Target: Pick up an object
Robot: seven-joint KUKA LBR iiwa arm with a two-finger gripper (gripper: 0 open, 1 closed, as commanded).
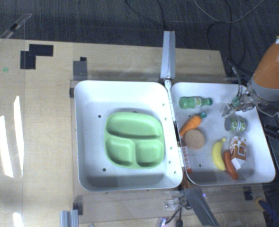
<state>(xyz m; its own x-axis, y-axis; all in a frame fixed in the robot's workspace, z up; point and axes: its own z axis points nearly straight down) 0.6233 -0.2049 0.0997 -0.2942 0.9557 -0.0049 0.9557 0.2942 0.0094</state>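
Observation:
The right bin [206,173] holds a green bottle [194,102] lying on its side, a carrot [191,124], a brown round disc [194,139], a banana [218,155], a red sausage [230,166], an orange-and-white packet [238,148] and a round greenish object [236,124]. My gripper [235,107] hangs over the bin's far right part, just above the round greenish object and to the right of the bottle. Nothing is visibly held in it. The orange-banded arm [272,70] comes in from the right edge.
The left bin [89,141] holds a green three-compartment tray [133,138] in its middle. A metal post [168,56] stands behind the divide between the bins. Cables lie on the dark floor beyond the bench.

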